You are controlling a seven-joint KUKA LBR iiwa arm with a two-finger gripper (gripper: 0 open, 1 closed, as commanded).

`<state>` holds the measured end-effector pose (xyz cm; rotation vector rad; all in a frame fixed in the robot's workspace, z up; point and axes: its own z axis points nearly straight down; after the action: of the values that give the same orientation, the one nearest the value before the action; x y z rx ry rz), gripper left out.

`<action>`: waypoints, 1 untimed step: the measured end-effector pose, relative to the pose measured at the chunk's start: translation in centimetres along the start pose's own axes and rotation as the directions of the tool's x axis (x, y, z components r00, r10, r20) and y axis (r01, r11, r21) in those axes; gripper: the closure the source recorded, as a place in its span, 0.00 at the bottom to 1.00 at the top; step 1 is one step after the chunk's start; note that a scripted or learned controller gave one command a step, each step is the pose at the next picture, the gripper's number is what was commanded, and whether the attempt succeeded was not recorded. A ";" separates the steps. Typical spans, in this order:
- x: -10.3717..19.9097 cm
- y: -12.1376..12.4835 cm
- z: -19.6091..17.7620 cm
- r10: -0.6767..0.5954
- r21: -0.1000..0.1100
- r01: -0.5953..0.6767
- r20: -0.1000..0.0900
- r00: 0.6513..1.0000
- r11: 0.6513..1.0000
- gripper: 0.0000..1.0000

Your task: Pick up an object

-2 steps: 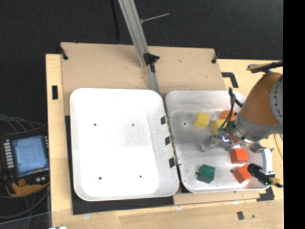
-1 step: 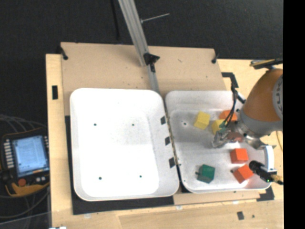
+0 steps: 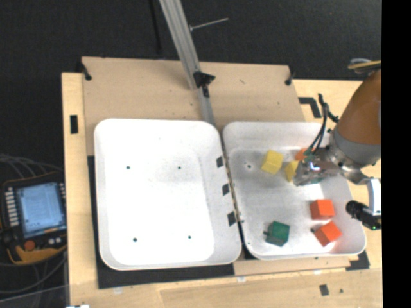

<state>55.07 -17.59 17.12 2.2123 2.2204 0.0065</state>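
- Right at the claw (image 3: 307, 172), a small yellow block (image 3: 291, 169) sits against its tip in the right bin (image 3: 257, 133). I cannot tell how wide the claw is or whether it has the block.
- Just past it, to the claw's left, a bigger yellow block (image 3: 272, 162) sits turned a bit, corners pointing up and down the bin. It has no long side.
- Below the claw lie two orange blocks (image 3: 322, 208).
- Farther off is a green block (image 3: 278, 233).
- Nothing looks lifted yet, so I think the pick-up is still to do.
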 end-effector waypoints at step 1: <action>0.7 -0.1 -4.8 -0.001 0.001 0.001 -0.001 1.000 1.000 1.00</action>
<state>54.98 -16.86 21.96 2.2118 2.2224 0.0065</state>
